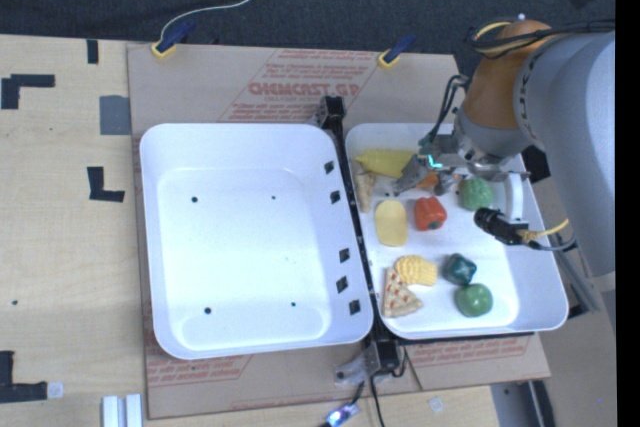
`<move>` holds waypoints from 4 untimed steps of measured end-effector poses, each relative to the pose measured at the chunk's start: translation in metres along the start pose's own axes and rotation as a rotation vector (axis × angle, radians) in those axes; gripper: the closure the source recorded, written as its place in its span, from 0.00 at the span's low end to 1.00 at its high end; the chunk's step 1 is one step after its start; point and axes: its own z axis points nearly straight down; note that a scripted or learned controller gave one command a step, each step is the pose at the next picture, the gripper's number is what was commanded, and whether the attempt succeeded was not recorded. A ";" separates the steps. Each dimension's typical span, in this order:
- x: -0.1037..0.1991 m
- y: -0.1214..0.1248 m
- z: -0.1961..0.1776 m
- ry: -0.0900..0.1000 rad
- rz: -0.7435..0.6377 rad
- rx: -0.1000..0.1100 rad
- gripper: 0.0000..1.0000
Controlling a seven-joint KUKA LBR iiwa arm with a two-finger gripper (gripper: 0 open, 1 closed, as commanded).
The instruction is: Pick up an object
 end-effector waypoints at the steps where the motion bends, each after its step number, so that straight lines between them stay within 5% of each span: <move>1: 0.001 0.000 -0.010 0.000 -0.001 0.001 1.00; 2: 0.001 0.000 -0.009 0.000 -0.001 0.001 0.00; 3: 0.028 0.027 0.007 -0.008 -0.001 0.010 0.00; 4: 0.025 0.021 0.002 -0.007 0.004 0.026 1.00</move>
